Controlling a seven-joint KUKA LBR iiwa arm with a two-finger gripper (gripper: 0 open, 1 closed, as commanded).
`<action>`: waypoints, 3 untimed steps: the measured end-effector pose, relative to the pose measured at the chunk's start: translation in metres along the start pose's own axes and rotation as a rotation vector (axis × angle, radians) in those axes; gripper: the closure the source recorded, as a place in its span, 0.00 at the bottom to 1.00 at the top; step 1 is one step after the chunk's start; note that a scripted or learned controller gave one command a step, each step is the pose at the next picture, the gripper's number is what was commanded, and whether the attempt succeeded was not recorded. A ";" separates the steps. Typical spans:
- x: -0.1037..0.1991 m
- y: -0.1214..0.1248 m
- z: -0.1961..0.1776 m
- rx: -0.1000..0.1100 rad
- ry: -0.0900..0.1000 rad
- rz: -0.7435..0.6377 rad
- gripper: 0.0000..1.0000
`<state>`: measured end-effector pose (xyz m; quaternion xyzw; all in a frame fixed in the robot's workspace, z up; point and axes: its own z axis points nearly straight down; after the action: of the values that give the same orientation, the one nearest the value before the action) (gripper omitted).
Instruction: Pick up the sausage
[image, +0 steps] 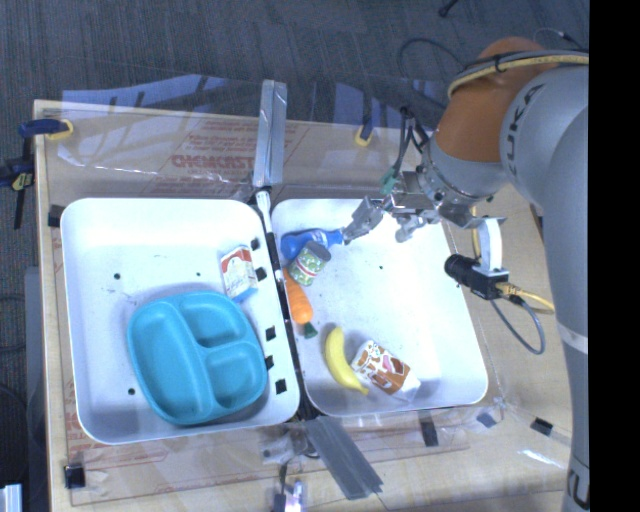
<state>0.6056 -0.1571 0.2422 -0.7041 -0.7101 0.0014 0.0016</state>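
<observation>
Seemingly approach step. Gripper (380, 224) is hung over the right bin's (455, 330) far end, jaws spread wide, nothing held. Sausage (298, 300), taken as the orange piece, is lodged by the bin's left wall, just beside the can (309, 263). Next, descent along that wall is needed.

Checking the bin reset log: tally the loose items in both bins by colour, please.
Blue: 2, the divided tray and the blue item
Orange: 1, the carrot
Yellow: 1, the banana
Green-labelled: 1, the can
Printed packets, white, red and brown: 2, left bin, right bin
Total: 7
</observation>
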 end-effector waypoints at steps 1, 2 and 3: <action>-0.054 -0.048 0.117 0.001 0.000 -0.003 0.00; -0.053 0.045 0.108 -0.004 -0.001 -0.106 0.00; -0.054 0.000 0.006 -0.004 -0.002 -0.134 0.00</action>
<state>0.6064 -0.2108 0.2366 -0.6552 -0.7555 0.0004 -0.0003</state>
